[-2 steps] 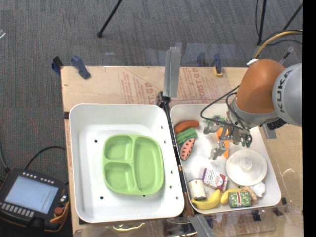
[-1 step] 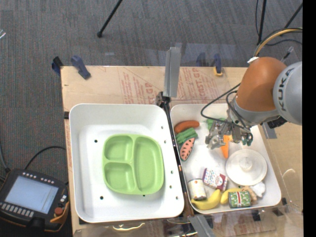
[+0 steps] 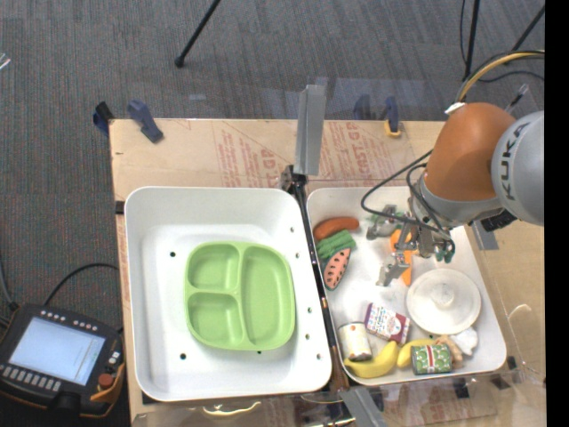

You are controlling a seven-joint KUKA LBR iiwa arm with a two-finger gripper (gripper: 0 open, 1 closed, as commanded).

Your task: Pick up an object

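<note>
- Tool (image 3: 397,258) sits low in the right bin (image 3: 494,327), right over an orange item (image 3: 403,266); whether it grips, can't tell.
- Watermelon slice (image 3: 336,268) just left; white round lid (image 3: 443,300) just right.
- Green divided plate (image 3: 240,295) lies in the left bin (image 3: 151,238).

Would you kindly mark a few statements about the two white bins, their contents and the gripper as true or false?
1. The light green divided plastic plate lies in the left white bin. True.
2. The round white plastic plate lies in the left bin. False: it lies in the right white bin.
3. The yellow toy banana lies near the right bin's front edge. True.
4. The toy watermelon slice rests on the green plate. False: it lies in the right bin, by the divider.
5. The two-finger gripper is over the left bin. False: it is over the right bin, beside an orange toy.
</note>
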